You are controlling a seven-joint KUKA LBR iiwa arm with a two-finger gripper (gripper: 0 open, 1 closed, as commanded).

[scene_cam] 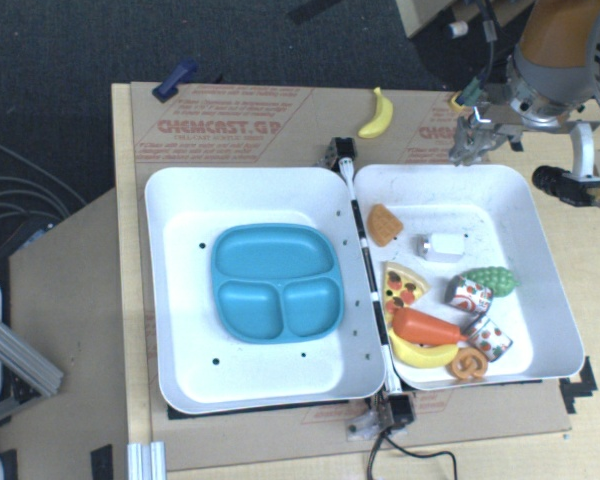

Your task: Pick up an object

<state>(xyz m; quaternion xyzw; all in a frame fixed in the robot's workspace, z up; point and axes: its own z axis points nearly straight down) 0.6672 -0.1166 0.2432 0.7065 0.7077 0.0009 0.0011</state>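
Note:
My gripper point(472, 144) hangs over the far rim of the right bin point(540, 228), above its back edge, with nothing seen between its fingers. In that bin lie a brown cookie-like piece point(384, 224), a small white block point(442, 245), a pizza slice point(403, 286), a green bumpy toy point(492, 279), a red carrot-like piece point(428, 325) on a yellow banana point(420, 353), a pretzel point(469, 364) and two patterned cans point(469, 294) point(490, 339). All of them sit nearer the front than the gripper.
The left bin point(175, 268) holds a blue divided plate point(276, 281). On the cardboard behind the bins lie a small yellow banana point(376, 116) and a blue object point(173, 81). The grey arm with its orange band point(565, 28) comes in at the top right.

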